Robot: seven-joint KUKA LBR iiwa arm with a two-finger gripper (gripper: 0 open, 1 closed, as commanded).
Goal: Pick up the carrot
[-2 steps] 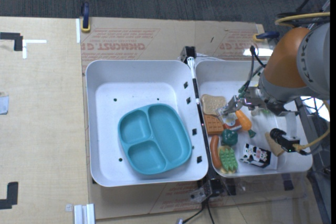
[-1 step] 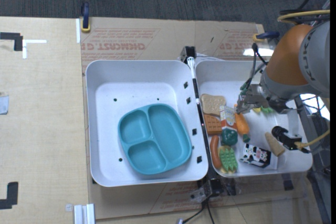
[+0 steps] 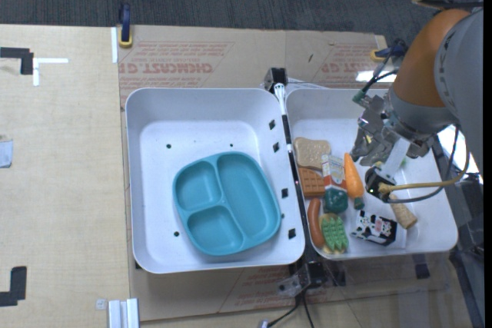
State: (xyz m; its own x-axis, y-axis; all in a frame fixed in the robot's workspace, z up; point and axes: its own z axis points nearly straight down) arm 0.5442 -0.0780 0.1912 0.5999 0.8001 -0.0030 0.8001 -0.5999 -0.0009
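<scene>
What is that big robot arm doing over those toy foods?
The robot arm is reaching into the right bin, where toy foods lie in a pile. Its end effector is just beside the orange carrot, which lies in the bin, not yet picked up. The left bin holds a blue divided plate.

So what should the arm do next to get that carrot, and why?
Probably slide a little left and lower. The gripper hangs just right of the carrot, which lies in the right bin squeezed beside the toast and the waffle, so it should come down centred over the carrot.
</scene>
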